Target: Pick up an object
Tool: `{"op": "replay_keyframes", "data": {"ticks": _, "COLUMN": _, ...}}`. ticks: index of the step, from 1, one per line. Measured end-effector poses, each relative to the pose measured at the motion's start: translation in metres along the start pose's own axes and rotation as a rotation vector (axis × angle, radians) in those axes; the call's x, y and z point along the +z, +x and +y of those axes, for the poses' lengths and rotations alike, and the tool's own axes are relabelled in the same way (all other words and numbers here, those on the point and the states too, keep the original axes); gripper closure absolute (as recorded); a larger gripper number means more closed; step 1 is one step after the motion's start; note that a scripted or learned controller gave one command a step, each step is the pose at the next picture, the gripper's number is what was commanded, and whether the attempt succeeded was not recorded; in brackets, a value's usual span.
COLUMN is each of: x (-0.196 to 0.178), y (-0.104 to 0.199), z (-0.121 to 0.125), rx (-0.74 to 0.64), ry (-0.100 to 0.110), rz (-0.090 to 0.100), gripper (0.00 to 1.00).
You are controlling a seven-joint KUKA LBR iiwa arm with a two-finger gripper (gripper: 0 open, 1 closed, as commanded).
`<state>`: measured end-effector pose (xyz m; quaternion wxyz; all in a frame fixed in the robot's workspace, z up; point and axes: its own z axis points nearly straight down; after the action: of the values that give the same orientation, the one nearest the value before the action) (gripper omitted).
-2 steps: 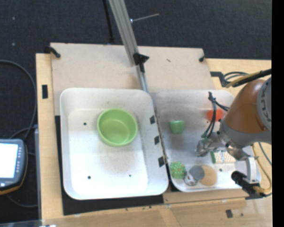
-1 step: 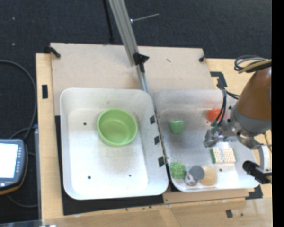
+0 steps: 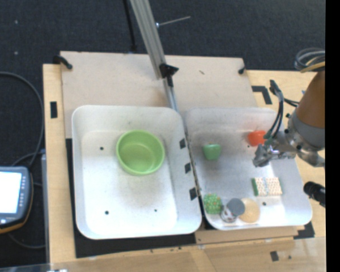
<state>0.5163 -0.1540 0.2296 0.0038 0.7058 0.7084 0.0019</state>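
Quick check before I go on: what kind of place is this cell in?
Probably a robotics lab test bench: two white bins on a wooden bench, an aluminium mast above them, and a teach pendant at the left edge.

Dark carpet floor [image 3: 56,16] fills 9 to 1 o'clock. Light wood desk [image 3: 55,208] spans centre, beige board [image 3: 204,86] laid across its 12 o'clock half. Aluminium rail [image 3: 147,24] slants from 12 o'clock down to desk middle. Black cable [image 3: 22,81] loops on floor at 9 o'clock. Screen [image 3: 5,197] with orange-grey casing sits at 8 o'clock, lit white. Light even, soft shadows.
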Motion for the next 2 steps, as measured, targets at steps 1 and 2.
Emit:
{"op": "replay_keyframes", "data": {"ticks": 1, "x": 0.004, "y": 0.052, "z": 0.025, "rx": -0.004, "ry": 0.006, "rz": 0.004, "gripper": 1.00}}
{"op": "replay_keyframes", "data": {"ticks": 2, "x": -0.009, "y": 0.099, "z": 0.037, "rx": -0.004, "ry": 0.006, "rz": 0.004, "gripper": 1.00}}
